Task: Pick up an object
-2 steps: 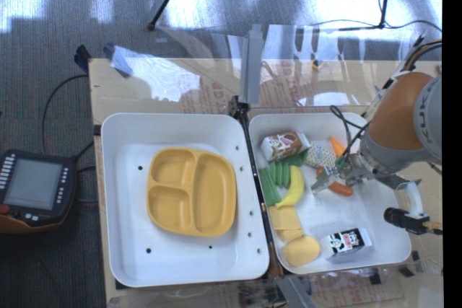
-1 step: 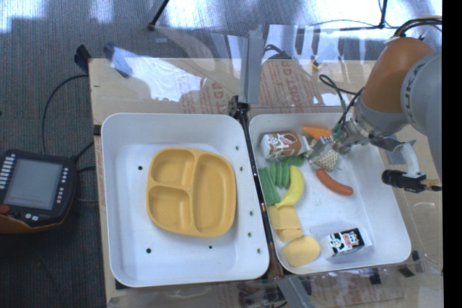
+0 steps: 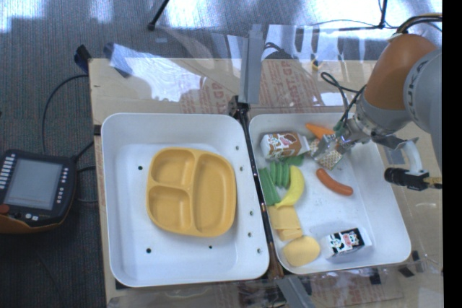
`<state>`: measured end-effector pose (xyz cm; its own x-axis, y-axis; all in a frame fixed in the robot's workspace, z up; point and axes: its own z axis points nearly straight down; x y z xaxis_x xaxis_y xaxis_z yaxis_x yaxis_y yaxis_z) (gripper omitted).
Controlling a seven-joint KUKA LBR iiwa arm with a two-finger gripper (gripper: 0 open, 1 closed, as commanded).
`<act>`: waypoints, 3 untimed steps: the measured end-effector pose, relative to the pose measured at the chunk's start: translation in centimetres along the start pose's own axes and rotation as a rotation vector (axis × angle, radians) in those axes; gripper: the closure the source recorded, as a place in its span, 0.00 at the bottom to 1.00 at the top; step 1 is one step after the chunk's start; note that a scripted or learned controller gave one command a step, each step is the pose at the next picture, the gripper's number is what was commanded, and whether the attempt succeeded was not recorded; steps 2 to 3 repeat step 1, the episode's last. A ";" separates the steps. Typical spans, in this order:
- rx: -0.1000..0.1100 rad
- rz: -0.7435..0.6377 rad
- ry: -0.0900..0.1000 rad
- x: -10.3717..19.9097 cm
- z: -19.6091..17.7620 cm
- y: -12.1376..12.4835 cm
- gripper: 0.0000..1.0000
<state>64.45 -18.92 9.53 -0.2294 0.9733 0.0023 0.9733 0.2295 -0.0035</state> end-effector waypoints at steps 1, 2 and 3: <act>-0.015 0.026 -0.007 3.0 -14.0 0.9 1.00; -0.015 0.026 -0.007 3.0 -14.0 0.9 1.00; -0.015 0.026 -0.007 3.0 -14.0 0.9 1.00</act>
